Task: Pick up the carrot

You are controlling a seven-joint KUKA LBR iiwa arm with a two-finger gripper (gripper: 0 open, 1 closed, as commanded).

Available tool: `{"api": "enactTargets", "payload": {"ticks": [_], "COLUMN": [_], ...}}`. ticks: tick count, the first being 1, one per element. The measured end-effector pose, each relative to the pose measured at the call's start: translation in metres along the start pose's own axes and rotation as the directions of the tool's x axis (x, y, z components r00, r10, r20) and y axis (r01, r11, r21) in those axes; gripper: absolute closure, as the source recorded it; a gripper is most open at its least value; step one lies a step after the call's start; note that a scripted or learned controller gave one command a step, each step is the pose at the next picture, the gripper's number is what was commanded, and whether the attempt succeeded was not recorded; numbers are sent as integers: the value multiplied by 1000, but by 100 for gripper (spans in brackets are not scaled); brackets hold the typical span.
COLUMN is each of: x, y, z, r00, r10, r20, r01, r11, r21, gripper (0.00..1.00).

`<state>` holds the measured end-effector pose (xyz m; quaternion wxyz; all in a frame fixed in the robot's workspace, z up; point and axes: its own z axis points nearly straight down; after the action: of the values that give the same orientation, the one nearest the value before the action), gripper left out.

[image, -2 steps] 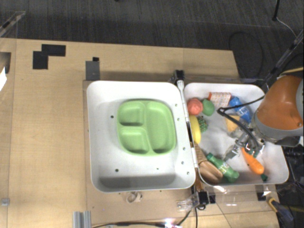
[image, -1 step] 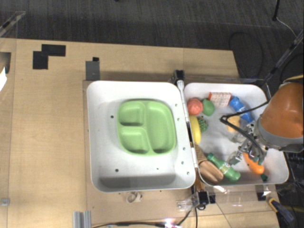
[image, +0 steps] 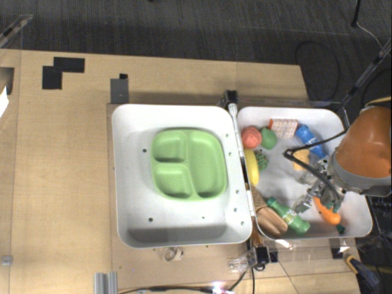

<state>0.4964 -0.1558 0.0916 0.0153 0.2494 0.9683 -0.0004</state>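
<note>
The carrot [image: 329,213] is orange with a green tip and lies near the front right corner of the right bin [image: 357,228]. My gripper [image: 321,196] hangs just above its upper end, under the arm's orange band [image: 366,144]. The wrist hides part of the carrot, and whether the gripper touches it is not visible.
The right bin also holds a green bottle [image: 289,216], a brown bread piece [image: 271,221], a yellow banana [image: 252,166], a red ball [image: 251,137], a green item [image: 269,138], a blue item [image: 308,136] and a small box [image: 283,127]. The left bin [image: 131,225] holds a green divided plate [image: 187,163].
</note>
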Motion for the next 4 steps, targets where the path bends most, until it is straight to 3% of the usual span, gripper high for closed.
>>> {"api": "enactTargets", "payload": {"ticks": [1,2,3,4], "x": [-61,-22,-8,-21], "y": [19,-49,-26,-11], "z": [-169,-132,-68,2], "r00": [995,999,990,996], "r10": [-104,-38,139,88], "r20": [-8,-21,-24,-11], "r01": [104,38,-139,-88], "r11": [995,999,990,996], "r21": [-1,5,7,4], "gripper": [0,0,0,0]}}
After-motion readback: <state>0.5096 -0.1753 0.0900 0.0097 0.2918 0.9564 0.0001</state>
